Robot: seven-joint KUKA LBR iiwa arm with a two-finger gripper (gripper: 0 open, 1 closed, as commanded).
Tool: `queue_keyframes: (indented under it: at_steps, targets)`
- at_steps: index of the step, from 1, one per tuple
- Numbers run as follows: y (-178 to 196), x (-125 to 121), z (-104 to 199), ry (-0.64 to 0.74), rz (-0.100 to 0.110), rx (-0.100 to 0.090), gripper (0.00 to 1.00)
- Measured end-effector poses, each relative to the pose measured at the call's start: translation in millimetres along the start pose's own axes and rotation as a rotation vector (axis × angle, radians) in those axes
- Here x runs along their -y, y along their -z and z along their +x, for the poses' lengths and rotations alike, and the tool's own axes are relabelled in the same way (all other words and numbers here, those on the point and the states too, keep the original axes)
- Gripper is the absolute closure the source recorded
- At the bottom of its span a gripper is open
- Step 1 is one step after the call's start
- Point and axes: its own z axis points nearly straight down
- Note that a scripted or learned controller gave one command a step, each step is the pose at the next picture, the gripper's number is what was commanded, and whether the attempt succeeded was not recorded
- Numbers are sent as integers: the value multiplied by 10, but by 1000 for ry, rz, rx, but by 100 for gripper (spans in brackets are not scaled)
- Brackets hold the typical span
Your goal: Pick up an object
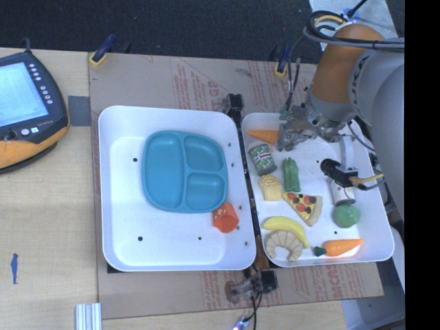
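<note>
- The end effector (297,135) is seen lowered over the far left corner of the right bin (379,254), just beside an orange wedge-shaped piece (264,135) lying there; whether it is open or closed cannot be told from above.
- Nothing is shown to be gripped, so the pick is judged not yet made, with the wedge the likeliest target.
- The right bin is stocked with toy food as a choice of things to pick: a green can (262,159), a green vegetable (291,174), a pizza slice (303,205), a banana (285,227), a croissant (284,245), a carrot (339,247) and a green ball (346,215).
- In the left bin (120,253), a blue divided plate (184,171) is laid flat, with a small red cup (225,218) touching its near right edge.
- A handheld control pad (24,112) is left at the far left of the bench (48,218), well apart from both bins.
</note>
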Motion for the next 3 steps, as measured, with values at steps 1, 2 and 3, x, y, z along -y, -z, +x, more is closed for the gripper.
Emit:
queue_keyframes:
  at_steps: [1, 2, 3]
  targets:
    - [1, -1, -1, 0, 0, 0, 0]
    - [104, -4, -10, 0, -3, 1, 100]
    - [103, -4, -10, 0, -3, 1, 0]
